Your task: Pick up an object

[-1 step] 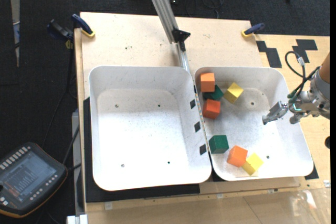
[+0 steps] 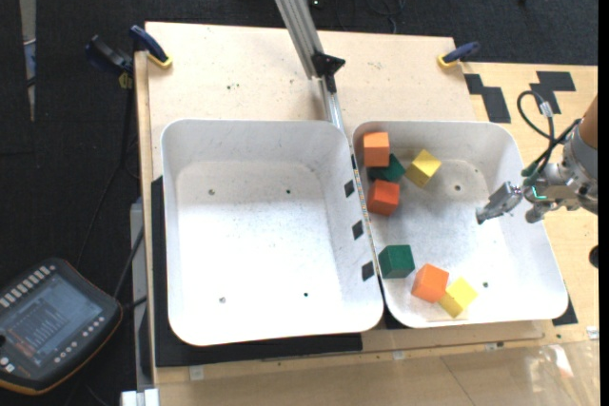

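Note:
The right bin (image 2: 502,144) holds several small blocks. An orange block (image 2: 377,149), a dark green block (image 2: 390,170), a yellow block (image 2: 424,167) and a red-orange block (image 2: 384,197) cluster near its far left wall. A green block (image 2: 396,261), an orange block (image 2: 430,282) and a yellow block (image 2: 459,297) lie near its front. My gripper (image 2: 515,206) hovers over the right side of this bin, open, with nothing between its fingers. It is well apart from all the blocks.
The left bin (image 2: 173,147) sits beside the right one, sharing a raised middle wall. A slanted metal pole (image 2: 290,0) rises from the far middle of the bench. Clamps sit at the bench's far corners.

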`<action>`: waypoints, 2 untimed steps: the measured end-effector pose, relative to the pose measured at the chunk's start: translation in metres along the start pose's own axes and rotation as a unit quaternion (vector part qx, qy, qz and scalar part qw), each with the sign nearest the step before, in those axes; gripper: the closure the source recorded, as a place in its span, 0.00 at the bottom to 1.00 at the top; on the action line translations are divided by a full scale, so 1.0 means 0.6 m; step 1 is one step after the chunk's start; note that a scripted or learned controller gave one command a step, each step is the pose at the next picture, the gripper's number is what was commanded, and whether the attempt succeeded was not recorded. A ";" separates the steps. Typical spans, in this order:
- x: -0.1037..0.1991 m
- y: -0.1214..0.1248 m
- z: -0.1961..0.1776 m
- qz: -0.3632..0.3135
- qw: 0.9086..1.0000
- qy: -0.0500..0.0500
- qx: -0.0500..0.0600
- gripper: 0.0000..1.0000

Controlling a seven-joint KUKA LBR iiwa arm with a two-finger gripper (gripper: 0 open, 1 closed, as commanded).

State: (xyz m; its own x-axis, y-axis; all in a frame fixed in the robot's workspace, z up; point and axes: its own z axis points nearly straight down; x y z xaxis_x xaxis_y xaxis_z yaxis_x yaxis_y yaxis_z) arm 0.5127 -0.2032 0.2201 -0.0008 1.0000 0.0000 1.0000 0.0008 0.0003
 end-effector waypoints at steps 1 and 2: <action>0.017 -0.003 0.098 0.000 1.000 0.001 0.003 0.00; 0.019 -0.004 0.205 0.001 1.000 0.001 0.003 0.00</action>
State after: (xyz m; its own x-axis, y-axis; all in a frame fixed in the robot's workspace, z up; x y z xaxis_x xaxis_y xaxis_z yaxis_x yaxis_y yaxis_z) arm 0.5101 -0.1916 0.0970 0.0005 1.0000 0.0021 1.0000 -0.0005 -0.0064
